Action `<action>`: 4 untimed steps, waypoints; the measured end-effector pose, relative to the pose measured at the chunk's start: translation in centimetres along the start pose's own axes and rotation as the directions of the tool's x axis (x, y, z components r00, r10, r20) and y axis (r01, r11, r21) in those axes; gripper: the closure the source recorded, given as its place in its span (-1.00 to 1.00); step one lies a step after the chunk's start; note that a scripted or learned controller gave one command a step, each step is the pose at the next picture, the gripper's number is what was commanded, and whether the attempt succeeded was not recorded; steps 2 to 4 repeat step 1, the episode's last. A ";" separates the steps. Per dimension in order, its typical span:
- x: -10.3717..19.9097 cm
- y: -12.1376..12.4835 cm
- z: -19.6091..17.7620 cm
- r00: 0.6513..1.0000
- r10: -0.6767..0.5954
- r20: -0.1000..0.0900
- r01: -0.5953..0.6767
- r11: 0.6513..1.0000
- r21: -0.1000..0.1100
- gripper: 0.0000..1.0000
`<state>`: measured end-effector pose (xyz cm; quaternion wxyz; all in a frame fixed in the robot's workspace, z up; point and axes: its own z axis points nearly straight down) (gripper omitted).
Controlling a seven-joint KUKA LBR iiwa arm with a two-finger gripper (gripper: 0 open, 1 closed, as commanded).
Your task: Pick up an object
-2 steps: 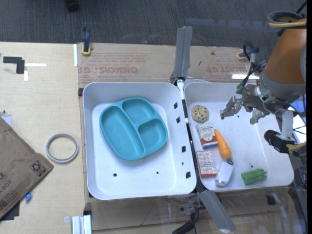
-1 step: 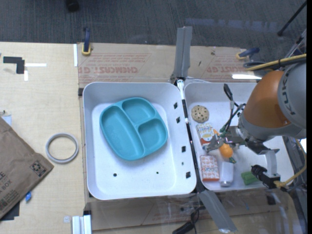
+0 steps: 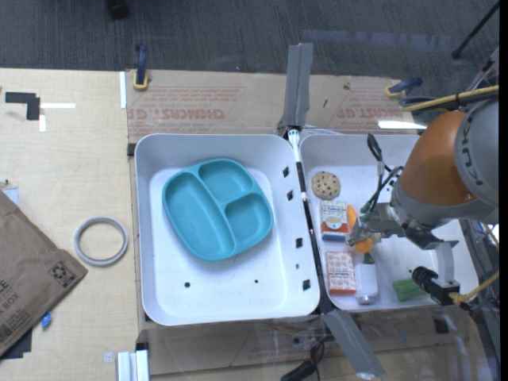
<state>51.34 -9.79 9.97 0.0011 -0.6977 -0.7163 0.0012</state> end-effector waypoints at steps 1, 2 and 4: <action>3.7 1.2 -13.6 0.997 0.082 0.002 -0.082 0.997 -0.002 1.00; 3.7 1.2 -13.6 0.997 0.082 0.002 -0.082 0.997 -0.002 1.00; 3.7 1.2 -13.6 0.997 0.082 0.002 -0.082 0.997 -0.002 1.00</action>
